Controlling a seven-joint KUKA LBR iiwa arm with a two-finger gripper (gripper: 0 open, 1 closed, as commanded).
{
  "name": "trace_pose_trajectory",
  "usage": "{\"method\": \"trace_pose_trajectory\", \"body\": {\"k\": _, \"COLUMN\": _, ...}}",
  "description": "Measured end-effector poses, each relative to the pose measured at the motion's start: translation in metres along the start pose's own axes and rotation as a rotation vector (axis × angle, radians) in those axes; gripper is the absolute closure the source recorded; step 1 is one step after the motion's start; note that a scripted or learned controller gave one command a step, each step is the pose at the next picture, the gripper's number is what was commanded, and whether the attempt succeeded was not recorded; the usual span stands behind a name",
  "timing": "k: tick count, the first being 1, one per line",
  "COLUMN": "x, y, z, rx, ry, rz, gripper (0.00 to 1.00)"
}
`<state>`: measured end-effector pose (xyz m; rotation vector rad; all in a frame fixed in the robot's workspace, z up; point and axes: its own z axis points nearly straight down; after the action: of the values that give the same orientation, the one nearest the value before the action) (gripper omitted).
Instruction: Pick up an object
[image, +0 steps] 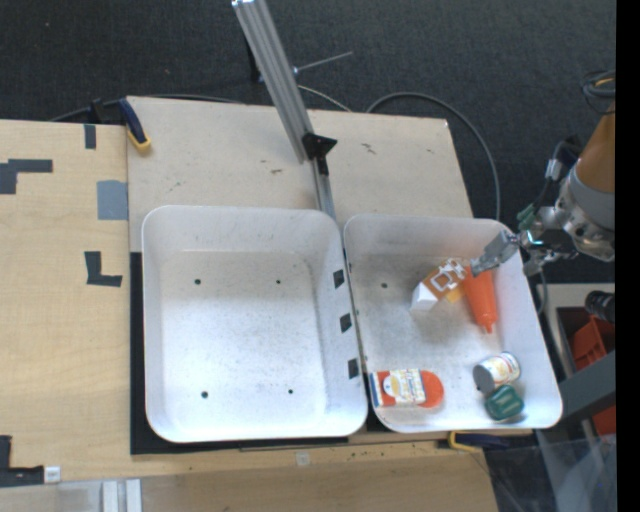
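Note:
The right bin (385, 250) holds several objects. An orange and white carton (438, 286) lies near its middle, with an orange carrot-shaped toy (482, 299) just to its right. A red and white packet (408, 388) rests at the front left corner. A small silver can (497, 371) and a green object (504, 403) sit at the front right. My gripper (497, 252) reaches in over the bin's right rim, its tip just above the upper end of the orange toy and close to the carton. Nothing visibly hangs from it.
The left bin (160, 300) stands beside the right one, sharing a raised divider (345, 320). A slanted metal rail (285, 85) runs down from the top to the bins' back edge. Cables trail across the dark floor behind the bench.

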<state>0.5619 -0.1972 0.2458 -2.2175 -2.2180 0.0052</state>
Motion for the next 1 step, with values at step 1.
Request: {"method": "trace_pose_trajectory", "body": {"k": 1, "x": 0.0002, "y": 0.0010, "z": -0.0028, "rx": -0.005, "ry": -0.002, "rz": -0.002, "gripper": 0.00}}
